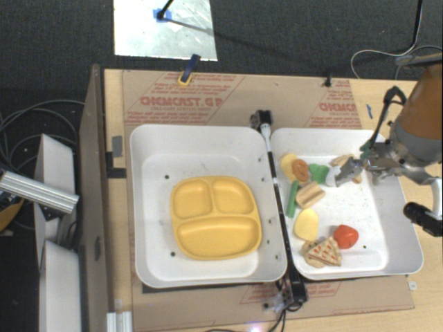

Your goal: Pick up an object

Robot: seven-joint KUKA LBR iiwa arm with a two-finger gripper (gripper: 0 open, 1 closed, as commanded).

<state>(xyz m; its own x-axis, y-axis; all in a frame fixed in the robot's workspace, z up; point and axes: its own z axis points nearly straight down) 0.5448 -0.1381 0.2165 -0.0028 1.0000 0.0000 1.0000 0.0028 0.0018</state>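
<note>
The gripper [348, 172] hangs low over the right bin [405, 216], its finger state indeterminable. Toy foods lie left and near: tomato [346, 236], hot dog [309, 195], waffle [322, 253].

Yellow divided tray [217, 217] in white left bin [156, 151]; red tomato [346, 236], green piece [318, 172], grid-marked tan waffle [322, 253] in white right bin [398, 244].

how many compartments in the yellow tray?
3. Yellow tray lies in the left bin: two small compartments along its far side, left and right, one wide compartment nearest the camera.
</note>
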